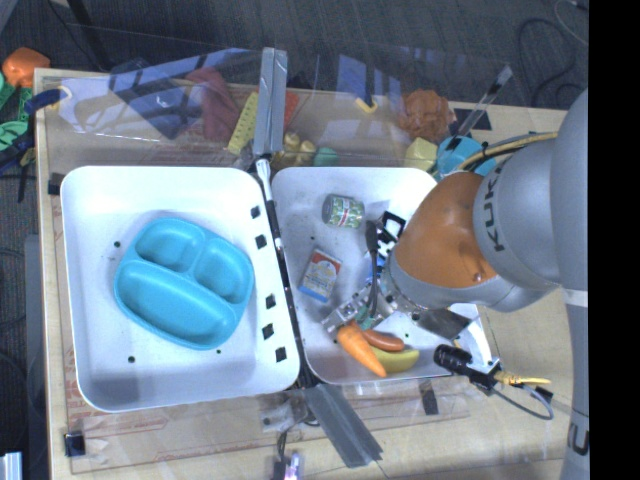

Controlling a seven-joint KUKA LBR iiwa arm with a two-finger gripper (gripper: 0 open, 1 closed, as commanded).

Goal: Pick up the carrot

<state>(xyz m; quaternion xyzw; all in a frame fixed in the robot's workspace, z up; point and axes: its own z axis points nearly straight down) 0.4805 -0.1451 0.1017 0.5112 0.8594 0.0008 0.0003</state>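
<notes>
- Looming large at the right of the frame, the grey arm [540,218] bends over the right bin [300,268], its orange band [445,238] facing up at us.
- Down at its wrist the gripper [362,308] sits low in the bin's lower middle, among the clutter; whether it is spread or pressed together, I cannot tell from up here.
- And there's the carrot [358,350], orange, lying on the bin floor near the lower edge, slanting down to the right, just below the gripper.
- Right beside it, a reddish sausage-shaped piece [384,341] rests on something yellow-green [402,360], both touching or nearly touching the carrot's right side.
- Up toward the top of the same bin, a small green can [343,211] lies on its side.
- Mid-bin, left of the gripper, a little red-and-white packet [319,274] lies flat.
- Over in the left bin [90,218], a blue divided tray [185,280] sits tilted across the middle, well apart from the action.
- Along the upper edge of the frame, behind both bins, assorted toys [425,113] lie under clear plastic.
</notes>
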